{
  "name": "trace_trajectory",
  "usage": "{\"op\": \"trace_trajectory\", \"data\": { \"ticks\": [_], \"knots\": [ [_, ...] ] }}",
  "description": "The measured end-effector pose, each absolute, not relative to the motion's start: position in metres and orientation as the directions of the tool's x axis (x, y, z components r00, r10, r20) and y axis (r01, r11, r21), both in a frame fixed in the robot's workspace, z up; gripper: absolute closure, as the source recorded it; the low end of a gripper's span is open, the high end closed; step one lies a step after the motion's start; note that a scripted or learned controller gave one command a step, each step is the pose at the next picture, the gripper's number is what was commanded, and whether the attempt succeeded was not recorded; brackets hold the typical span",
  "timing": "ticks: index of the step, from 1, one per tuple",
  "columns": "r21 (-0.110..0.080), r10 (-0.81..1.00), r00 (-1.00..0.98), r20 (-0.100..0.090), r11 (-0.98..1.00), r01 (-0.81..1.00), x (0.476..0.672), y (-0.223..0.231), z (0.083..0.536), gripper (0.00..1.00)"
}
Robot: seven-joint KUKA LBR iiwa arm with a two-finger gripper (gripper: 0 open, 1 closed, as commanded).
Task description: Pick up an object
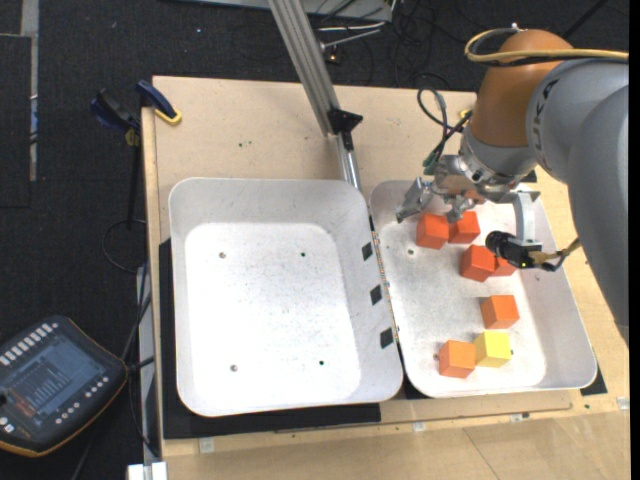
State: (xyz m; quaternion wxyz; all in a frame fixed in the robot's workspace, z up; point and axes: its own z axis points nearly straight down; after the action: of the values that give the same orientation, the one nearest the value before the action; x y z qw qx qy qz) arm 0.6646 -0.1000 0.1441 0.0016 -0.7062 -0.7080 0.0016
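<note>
Orange blocks (432,230) sit directly beneath the pincer (440,203), low over the right bin's (560,368) far corner, likely lined up to grab; pincer spread: cannot tell; more orange and one yellow block (495,347) lie nearer; left bin (190,268) alongside.

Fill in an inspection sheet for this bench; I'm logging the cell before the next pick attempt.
Surface: wooden bench bearing a left bin and a right bin, both white, side by side.
Job's things: in the right bin, five orange-red blocks and one yellow block.
Clutter: blue and yellow clamp at the bench's far left corner.
Grippers: gripper low over the far end of the right bin, just above two orange blocks; nothing visibly held.
Cables: black cables looping by the wrist.
Surroundings: teach pendant on the dark floor, metal strut slanting over the bench.
</note>
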Motion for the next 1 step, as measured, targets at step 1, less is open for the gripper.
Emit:
{"op": "trace_trajectory", "data": {
  "ticks": [1],
  "knots": [
    [0.002, 1.0, 0.0, -0.001, 0.0, 1.0, 0.6656, -0.1007, 0.1575, 1.0]
  ]
}}
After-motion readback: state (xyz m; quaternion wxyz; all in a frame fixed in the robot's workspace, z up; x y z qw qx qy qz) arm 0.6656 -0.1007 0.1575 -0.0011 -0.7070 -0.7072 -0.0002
